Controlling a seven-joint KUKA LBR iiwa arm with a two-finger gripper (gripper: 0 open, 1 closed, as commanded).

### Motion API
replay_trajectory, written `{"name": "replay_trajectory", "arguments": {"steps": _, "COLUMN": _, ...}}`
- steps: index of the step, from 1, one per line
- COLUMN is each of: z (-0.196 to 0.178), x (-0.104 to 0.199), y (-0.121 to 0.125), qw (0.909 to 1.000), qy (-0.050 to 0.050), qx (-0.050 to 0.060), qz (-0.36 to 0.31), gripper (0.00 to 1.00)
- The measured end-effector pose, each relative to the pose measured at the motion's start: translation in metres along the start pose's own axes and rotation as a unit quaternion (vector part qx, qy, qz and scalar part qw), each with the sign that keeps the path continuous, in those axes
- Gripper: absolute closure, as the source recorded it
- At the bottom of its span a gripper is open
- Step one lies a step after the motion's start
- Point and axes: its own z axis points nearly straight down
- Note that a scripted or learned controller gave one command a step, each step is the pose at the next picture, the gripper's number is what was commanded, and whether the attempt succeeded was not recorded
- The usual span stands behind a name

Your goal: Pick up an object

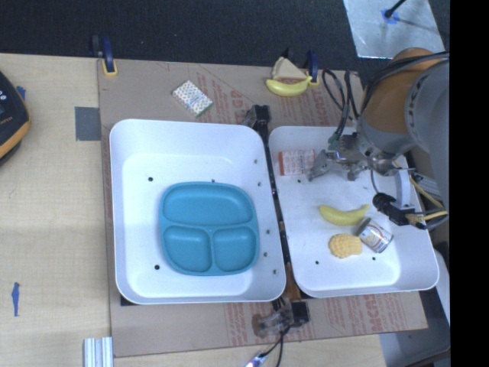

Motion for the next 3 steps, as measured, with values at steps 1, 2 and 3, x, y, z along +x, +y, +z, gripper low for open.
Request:
{"name": "replay_trajectory", "arguments": {"steps": 1, "z": 0.001, "x": 0.011, "y": -0.055, "qw": 1.0, "qy": 0.0, "qx": 0.001, "qz": 0.002, "gripper": 0.0}}
{"name": "replay_trajectory", "arguments": {"steps": 2, "z": 0.001, "x": 0.009, "y": -0.079, "qw": 1.0, "qy": -0.001, "qx": 0.001, "qz": 0.001, "gripper": 0.0}}
{"name": "replay_trajectory", "arguments": {"steps": 3, "z": -0.009, "x": 0.008, "y": -0.079, "qw": 1.0, "qy": -0.001, "qx": 0.002, "qz": -0.001, "gripper": 1.0}}
